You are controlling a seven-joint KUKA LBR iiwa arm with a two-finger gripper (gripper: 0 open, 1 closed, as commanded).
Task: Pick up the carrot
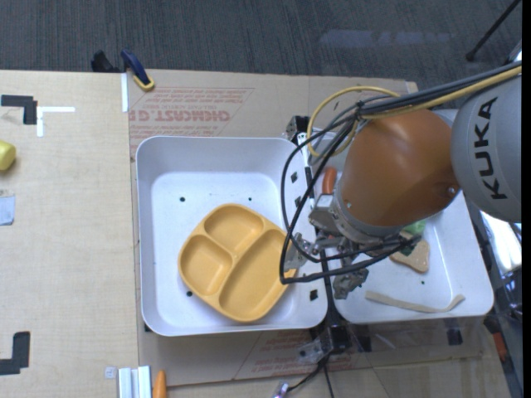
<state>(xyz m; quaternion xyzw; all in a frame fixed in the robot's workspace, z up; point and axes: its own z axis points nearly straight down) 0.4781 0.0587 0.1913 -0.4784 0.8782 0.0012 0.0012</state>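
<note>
A small orange-red piece that looks like the carrot (330, 178) peeks out at the left edge of the right bin (465, 280), mostly hidden by my arm. The orange band of my wrist (394, 168) looms over that bin and covers most of it. Below the band, my gripper (336, 264) hangs low over the divide between the two bins, wrapped in black cables. It sits in front of the carrot piece, towards the near rim. I see nothing held in it.
A yellow divided plate (236, 259) lies in the left bin (166, 172). The right bin holds a toast-like piece (413, 258), a pale strip (415, 303) and something green (415, 226). A yellow object (5, 155) lies far left on the bench.
</note>
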